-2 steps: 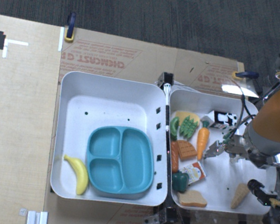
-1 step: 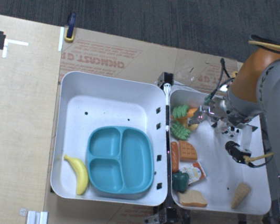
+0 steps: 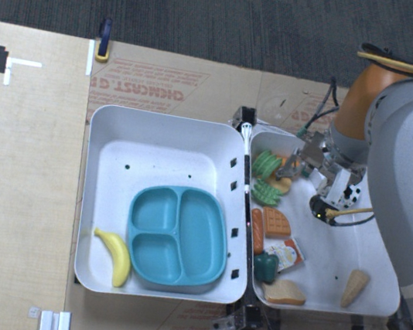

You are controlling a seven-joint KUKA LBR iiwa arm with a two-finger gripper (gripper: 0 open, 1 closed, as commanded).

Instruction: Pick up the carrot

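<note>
Orange carrot (image 3: 256, 230) lies in the right bin (image 3: 333, 252).

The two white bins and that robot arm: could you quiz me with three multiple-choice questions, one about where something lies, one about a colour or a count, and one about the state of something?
1. Where does the banana lie?
A. In the left bin, beside the tray
B. In the right bin
C. On the bare bench

2. How many compartments has the blue tray?
A. One
B. Three
C. Five

3. What is in the tray's compartments?
A. The banana
B. A slice of bread
C. Nothing

Answers:
1. A: the banana rests on the floor of the left bin, at the tray's lower left corner.
2. B: two small compartments sit on one side and one long compartment on the other.
3. C: all three compartments show bare blue. The bread slice lies in the right bin, where the gripper reaches among the toy food.
</note>
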